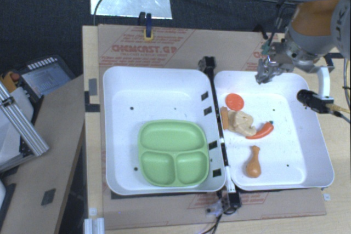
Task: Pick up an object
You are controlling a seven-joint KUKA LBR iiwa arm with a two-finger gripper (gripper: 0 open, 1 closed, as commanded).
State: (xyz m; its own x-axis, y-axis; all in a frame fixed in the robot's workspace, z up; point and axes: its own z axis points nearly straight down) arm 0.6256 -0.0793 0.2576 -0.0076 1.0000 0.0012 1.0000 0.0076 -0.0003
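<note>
The right bin (307,161) holds a round orange-red slice (235,101), a tan bread-like piece (243,123), a thin brown stick (224,118) by the divider, a red chili pepper (261,131) and a brown drumstick (253,163). My gripper (266,75) hangs over the bin's far edge, up and to the right of the orange-red slice, well apart from all of these objects. Nothing shows between its tips.
The left bin (120,96) carries a green three-compartment plate (173,152) in its near half. A black clip (208,63) sits at the far end of the divider between the bins. Bare white floor lies at the right bin's right side.
</note>
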